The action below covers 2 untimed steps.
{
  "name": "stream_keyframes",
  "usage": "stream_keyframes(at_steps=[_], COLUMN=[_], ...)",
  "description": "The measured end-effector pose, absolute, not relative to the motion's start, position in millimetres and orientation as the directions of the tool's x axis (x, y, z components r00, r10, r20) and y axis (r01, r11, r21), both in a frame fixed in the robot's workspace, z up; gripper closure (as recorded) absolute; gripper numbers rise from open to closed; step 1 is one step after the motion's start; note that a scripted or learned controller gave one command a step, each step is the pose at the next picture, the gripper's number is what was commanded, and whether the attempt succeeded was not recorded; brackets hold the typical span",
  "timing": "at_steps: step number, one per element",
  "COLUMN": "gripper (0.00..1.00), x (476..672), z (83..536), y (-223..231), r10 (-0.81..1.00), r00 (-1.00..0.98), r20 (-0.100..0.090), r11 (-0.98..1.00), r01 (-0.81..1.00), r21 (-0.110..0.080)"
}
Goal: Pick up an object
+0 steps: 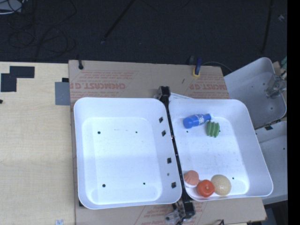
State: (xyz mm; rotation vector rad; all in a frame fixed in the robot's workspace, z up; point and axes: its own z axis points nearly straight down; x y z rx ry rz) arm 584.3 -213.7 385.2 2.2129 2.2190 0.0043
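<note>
The right bin holds several small objects. A blue bottle lies on its side near the bin's back, with a green ridged item just to its right. At the front edge sit a pale pink round piece, a red-orange tomato-like ball and a beige round ball, all close together.
The left bin stands beside the right one, split from it by a black clip strip. Both rest on a cardboard sheet on a light wooden bench. A grey metal structure stands at the far right.
</note>
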Motion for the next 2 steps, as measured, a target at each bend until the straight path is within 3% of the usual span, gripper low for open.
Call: stream_keyframes(at_steps=[1, 2], gripper=[1.00, 1.00], x=[604.7, 571.1], z=[475, 467], y=[-205, -214], r10=[1.000, 1.000], r00=[-0.002, 0.001], r20=[-0.004, 0.001], r11=[0.002, -0.001], r01=[1.000, 1.000], r21=[0.009, -0.003])
